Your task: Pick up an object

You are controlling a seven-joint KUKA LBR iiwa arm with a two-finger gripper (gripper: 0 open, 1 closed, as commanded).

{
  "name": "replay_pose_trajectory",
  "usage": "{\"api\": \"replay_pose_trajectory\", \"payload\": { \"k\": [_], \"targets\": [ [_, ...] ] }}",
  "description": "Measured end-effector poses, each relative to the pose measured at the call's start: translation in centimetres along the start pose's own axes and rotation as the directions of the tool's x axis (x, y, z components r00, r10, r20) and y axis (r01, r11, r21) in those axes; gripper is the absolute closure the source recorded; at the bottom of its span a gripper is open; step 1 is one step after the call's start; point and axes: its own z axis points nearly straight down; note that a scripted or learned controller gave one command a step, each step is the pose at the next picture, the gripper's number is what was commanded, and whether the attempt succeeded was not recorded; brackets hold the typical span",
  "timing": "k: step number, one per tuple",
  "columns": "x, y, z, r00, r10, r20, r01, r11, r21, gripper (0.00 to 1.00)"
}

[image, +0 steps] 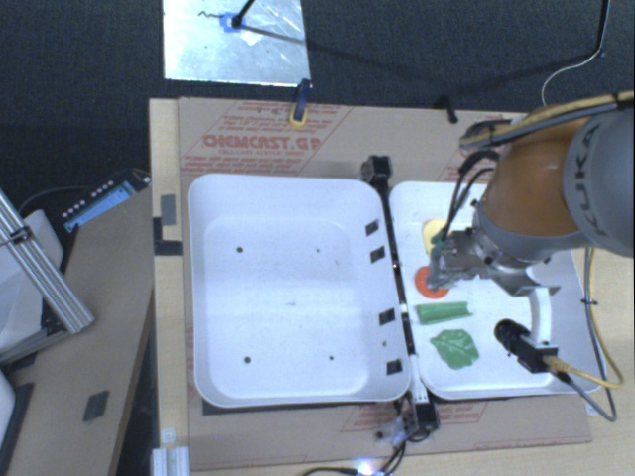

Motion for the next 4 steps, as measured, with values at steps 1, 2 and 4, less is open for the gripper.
{"api": "replay_pose_trajectory", "payload": {
  "k": [1,2,4],
  "targets": [
    [6.1,2.1,-5.3,1.000,-0.007,-0.002,0.007,1.000,-0.003,1.00],
    [11.4,-3.4,-0.1,1.000,-0.006,-0.003,0.006,1.000,0.011,1.00],
    [20.1,-0.3,-0.1,1.000,-0.006,-0.002,0.006,1.000,0.010,1.00]
  ]
}}
